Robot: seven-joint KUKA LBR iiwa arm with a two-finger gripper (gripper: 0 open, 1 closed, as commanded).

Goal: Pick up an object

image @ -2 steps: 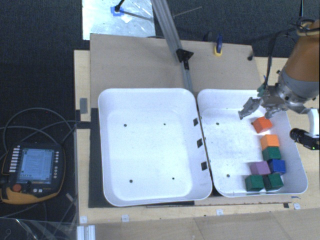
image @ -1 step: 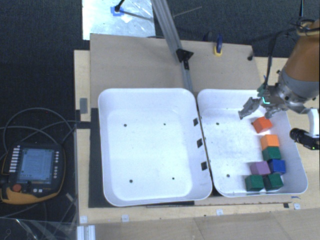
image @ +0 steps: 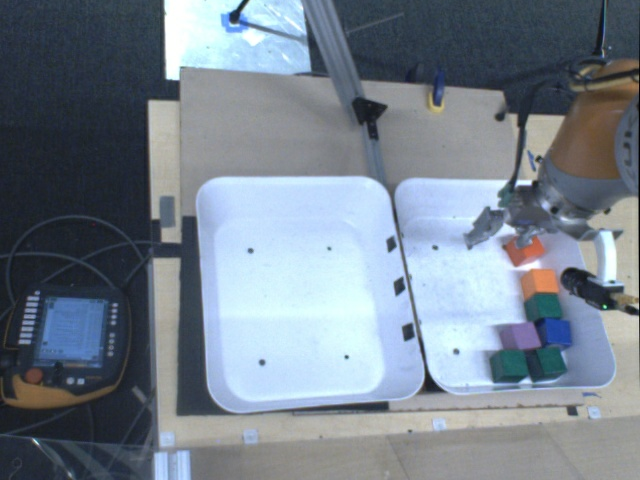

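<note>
gripper [image: 497, 223]: fingers spread apart, nothing between them | target: red-orange block [image: 523, 250] in the right bin [image: 440, 363], upper part, tilted | relation: block lies just beside the gripper, toward the near-right side; other blocks [image: 535, 338] cluster further toward the front

Bench [image: 280, 128] w/ two white bins [image: 300, 288]
</note>
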